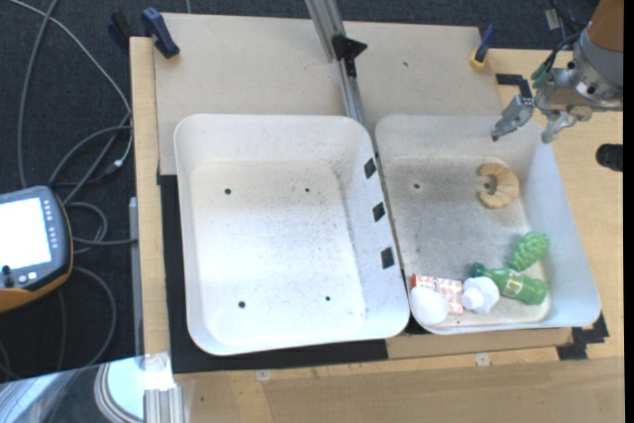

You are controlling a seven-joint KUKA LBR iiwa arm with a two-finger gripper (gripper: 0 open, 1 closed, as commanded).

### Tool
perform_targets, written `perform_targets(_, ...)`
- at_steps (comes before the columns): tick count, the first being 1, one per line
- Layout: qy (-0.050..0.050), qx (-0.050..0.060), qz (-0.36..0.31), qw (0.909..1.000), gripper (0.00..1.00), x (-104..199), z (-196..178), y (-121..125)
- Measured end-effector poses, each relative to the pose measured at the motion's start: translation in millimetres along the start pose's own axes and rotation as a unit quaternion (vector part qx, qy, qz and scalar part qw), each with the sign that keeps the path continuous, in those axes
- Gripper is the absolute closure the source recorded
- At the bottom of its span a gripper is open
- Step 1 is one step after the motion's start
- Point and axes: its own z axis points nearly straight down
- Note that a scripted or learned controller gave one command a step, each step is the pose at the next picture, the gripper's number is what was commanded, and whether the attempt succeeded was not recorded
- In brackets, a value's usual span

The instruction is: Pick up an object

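Below end effector [529, 122]: bare bin floor [436, 213], open.
Just below-left: tan ring [497, 184].
Farther down, near corner: green bottle [515, 285], green toy [529, 250], white cap [481, 293].
Far left: metal pole [317, 0].

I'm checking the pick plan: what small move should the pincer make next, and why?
Probably lower the pincer toward the tan curved piece. The pincer hangs open over the right bin's far edge with nothing between its fingers, and that piece lies nearest and alone, while the green bottle sits crowded among other items at the near edge.
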Motion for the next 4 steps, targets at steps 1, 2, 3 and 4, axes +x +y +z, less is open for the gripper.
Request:
perform_targets(1, 0.0, 0.0, 0.0, 1.0, 0.0, -0.1, -0.1, 0.0)
perform_targets(2, 0.0, 0.001, 0.0, 1.0, 0.0, 6.1, 43.7, 1.4)
perform_targets(3, 0.001, 0.003, 0.001, 1.0, 0.0, 3.3, 105.6, -4.5)
perform_targets(4, 0.0, 0.001, 0.0, 1.0, 0.0, 3.9, 112.5, -4.4)
